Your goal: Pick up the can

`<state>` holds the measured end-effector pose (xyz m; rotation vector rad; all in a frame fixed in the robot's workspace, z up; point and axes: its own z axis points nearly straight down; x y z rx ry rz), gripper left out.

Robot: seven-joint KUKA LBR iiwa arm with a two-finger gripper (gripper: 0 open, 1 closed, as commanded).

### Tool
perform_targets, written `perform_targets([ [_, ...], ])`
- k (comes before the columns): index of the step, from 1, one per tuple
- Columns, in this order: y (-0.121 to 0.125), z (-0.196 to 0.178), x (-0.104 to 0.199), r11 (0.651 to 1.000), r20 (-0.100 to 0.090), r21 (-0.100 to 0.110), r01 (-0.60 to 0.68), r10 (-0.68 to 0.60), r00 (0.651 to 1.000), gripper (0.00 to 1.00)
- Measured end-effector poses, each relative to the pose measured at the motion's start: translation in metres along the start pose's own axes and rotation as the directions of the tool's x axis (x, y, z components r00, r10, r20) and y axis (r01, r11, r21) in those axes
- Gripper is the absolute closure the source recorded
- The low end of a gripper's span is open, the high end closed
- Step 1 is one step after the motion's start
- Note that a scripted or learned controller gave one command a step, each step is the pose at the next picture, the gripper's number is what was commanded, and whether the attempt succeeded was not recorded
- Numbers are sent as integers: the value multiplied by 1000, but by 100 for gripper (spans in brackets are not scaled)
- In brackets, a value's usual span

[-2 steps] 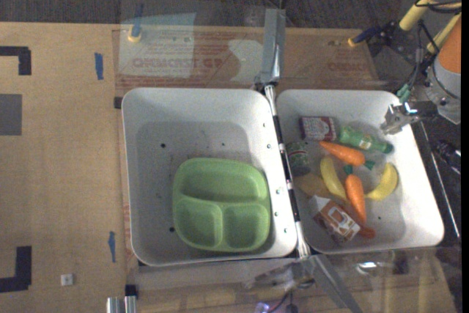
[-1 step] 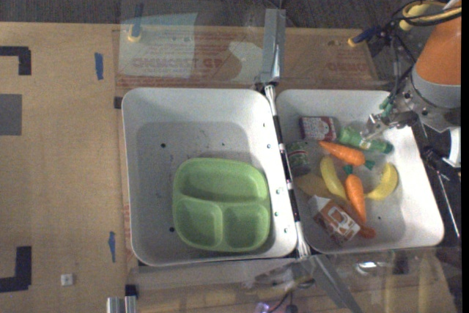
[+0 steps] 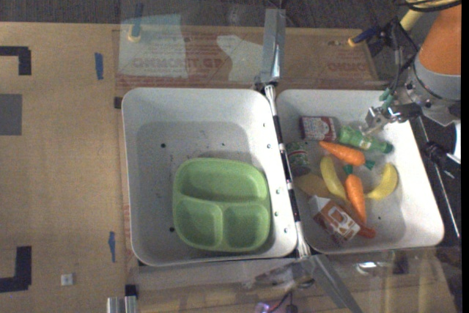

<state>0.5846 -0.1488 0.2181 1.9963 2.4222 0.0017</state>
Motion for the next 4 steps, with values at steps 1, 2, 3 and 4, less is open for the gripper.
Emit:
perform_targets([
  [1, -70, -38, -10, 1000, -1, 2, -19, 19, 1000, 100],
  [2, -48, -195, 16, 999, 1, 0, 34, -34, 999, 100],
  [3, 19, -218, -3, 963, 2, -2, -268, 268, 963, 100],
  [4, 79, -217, -36, 686, 1, -1, -728, 728, 686, 100],
])
